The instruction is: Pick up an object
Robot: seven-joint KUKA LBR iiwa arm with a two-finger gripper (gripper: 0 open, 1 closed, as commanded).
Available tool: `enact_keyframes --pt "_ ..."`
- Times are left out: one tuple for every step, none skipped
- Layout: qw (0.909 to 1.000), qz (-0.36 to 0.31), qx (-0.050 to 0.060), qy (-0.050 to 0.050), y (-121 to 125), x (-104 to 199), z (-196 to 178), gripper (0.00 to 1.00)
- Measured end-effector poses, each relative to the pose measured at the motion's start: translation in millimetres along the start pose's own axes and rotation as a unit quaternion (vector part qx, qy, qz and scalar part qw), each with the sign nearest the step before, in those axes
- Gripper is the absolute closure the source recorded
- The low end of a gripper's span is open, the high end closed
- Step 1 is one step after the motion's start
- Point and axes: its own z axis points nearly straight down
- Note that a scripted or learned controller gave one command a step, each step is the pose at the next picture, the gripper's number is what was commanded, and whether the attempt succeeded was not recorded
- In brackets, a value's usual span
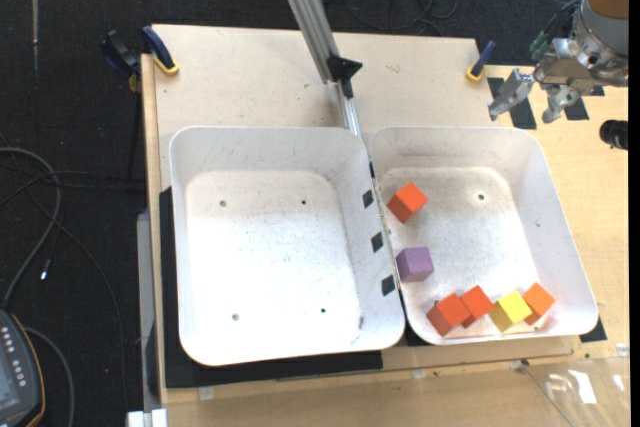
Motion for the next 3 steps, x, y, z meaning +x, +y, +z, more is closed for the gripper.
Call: enact_keyframes --pt "1.0 0.002 0.001 0.0 7 -15 51 0.0" --pt "1.0 -0.004 0.0 0.002 1 120 89 0.0" --pt "1.0 -0.004 0.0 0.002 -46 196 88 0.0"
